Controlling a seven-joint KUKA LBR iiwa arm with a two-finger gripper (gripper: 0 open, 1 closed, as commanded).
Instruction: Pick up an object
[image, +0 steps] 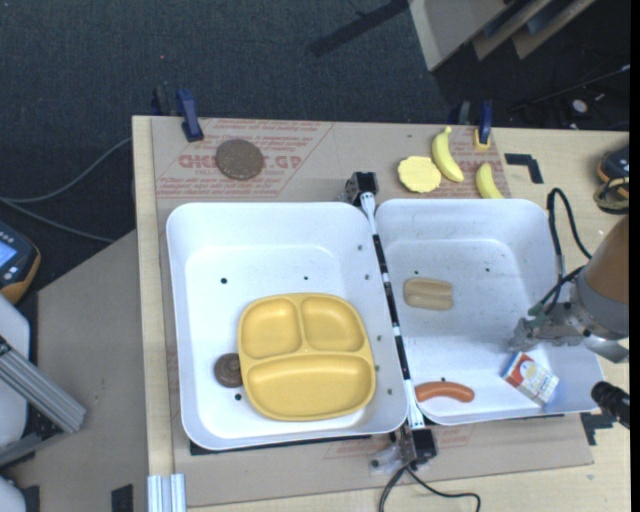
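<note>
The right bin (470, 225) holds three things: a tan bun (428, 294) near its middle left, an orange-red sausage (444, 392) at the front edge, and a small white, red and blue carton (530, 377) at the front right. My gripper (543, 333) reaches in from the right side of this bin. It sits just behind and above the carton, close to it. The grey arm (612, 290) rises behind it at the right edge of the view.
The left bin (200, 240) holds a yellow divided plate (304, 354) with a brown disc (228, 371) beside it. On the bench behind the bins lie a brown round piece (238, 158), a yellow slice (420, 173) and two bananas (448, 155) (488, 182). Blue clamps (188, 115) stand at the back.
</note>
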